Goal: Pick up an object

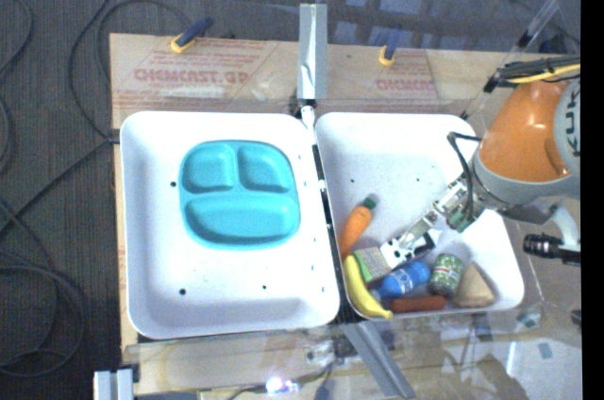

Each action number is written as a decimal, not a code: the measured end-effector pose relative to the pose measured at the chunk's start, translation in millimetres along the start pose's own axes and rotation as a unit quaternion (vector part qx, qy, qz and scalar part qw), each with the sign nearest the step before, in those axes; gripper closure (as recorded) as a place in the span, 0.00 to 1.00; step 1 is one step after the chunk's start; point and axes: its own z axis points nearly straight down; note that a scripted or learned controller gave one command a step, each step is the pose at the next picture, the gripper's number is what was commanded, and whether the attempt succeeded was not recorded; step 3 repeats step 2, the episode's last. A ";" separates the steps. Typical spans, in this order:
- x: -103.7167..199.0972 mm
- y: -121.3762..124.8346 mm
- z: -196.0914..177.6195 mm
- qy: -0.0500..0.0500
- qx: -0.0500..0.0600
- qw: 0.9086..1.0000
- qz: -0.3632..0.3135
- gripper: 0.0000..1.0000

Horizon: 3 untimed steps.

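The right bin point(396, 143) holds a heap of toy food along its near edge: an orange carrot point(356, 227), a yellow banana point(360, 289), a blue bottle point(406, 279), a green can point(446, 272), a red-brown sausage point(417, 304) and a tan wedge point(475, 288). A grey-green box point(374, 260) lies among them. My gripper point(406, 247) reaches in from the right, low over the heap, its tip just above the box and the blue bottle. Nothing visibly sits between its fingers.
The left bin point(151, 294) carries a turquoise divided plate point(241, 192). A metal divider post point(309, 58) stands at the back between the bins. The arm's orange band point(528, 139) hangs over the right bin's right side.
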 end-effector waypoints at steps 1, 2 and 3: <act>-10.8 -21.0 -149.4 0.009 0.009 0.999 0.032 0.00; 25.3 -37.2 3.8 0.010 0.008 1.000 0.024 0.00; 25.3 -37.2 3.8 0.010 0.008 1.000 0.024 0.00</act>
